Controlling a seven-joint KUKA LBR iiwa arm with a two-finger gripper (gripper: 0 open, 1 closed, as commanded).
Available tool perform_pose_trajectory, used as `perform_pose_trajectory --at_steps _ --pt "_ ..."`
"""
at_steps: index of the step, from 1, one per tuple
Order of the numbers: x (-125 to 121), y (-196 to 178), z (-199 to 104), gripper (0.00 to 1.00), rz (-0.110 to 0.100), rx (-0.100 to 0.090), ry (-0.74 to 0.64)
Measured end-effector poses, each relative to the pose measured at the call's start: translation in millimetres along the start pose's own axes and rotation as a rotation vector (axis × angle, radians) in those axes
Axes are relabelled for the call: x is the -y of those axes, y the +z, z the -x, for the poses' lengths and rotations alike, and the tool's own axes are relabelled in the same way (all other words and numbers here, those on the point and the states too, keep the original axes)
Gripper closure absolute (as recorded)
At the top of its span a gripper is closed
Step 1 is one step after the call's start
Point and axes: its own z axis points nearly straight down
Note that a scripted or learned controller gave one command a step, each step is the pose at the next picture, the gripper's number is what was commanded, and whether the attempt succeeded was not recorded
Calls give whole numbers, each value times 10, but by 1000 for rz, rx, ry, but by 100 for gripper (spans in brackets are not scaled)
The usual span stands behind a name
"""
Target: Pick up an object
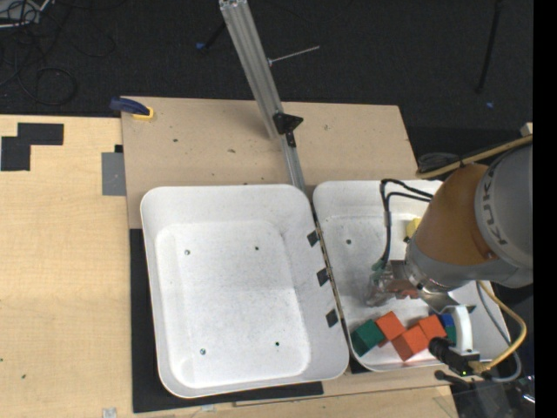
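Cannot tell how far open the gripper (380,287) stands, nor whether anything is gripped: too blurred, low in the right bin (348,207). Just below, near that bin's front edge: green block (368,335), orange blocks (391,324), blue piece (448,322). Open floor toward the far wall. No legible writing.

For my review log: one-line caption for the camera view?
Arm's gripper low in right bin, near green block and orange blocks.

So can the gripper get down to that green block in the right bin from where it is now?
Probably yes. The gripper hangs just above the green block, whose top is uncovered; an orange block touches its side.
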Motion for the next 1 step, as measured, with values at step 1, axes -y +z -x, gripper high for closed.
perform_pose_trajectory --at_steps 1 --pt "17 -417 -2 100 5 4 -8"
